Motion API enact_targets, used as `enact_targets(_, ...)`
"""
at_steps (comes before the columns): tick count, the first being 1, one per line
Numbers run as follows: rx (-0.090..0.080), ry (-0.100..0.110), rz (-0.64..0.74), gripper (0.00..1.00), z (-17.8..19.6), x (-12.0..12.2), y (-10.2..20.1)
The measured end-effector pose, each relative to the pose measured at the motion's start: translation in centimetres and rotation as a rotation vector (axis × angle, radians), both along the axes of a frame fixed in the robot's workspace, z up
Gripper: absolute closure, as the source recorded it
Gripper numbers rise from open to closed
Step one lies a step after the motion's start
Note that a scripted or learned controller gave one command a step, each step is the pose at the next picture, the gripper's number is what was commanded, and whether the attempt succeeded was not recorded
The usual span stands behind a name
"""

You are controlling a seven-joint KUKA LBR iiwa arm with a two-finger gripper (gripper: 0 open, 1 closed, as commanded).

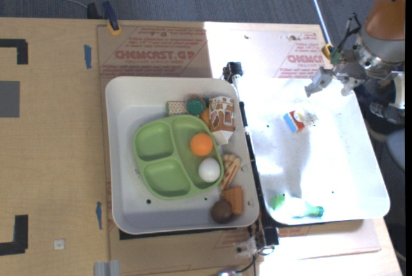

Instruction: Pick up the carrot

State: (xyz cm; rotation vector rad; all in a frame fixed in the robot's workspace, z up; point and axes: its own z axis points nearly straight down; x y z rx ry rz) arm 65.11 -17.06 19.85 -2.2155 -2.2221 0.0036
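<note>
Cardboard sheets cover the bench point(51, 139), which carries two shallow white bins side by side. At the left bin point(119, 139), a green divided tray point(154, 143) holds an orange ball point(201, 144) and a white ball point(209, 170). The carrot point(205, 118) lies at the tray's far right edge, wedged between a dark green item point(195, 105) and a brown-and-white carton point(222, 117). At the right bin point(347, 159), a small red, white and blue packet point(297, 120) and a green bottle point(296, 207) lie well apart. The end effector point(329, 80) hangs over the right bin's far edge, its fingers apart with nothing between them.
</note>
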Motion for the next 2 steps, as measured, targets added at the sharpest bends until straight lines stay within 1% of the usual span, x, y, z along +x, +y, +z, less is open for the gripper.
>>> enact_targets(1,-0.003,-0.009,0.001,0.00,-10.0,1.6,5.0)
enact_targets(2,0.000,0.000,0.001,0.00,-1.6,-4.8,11.4)
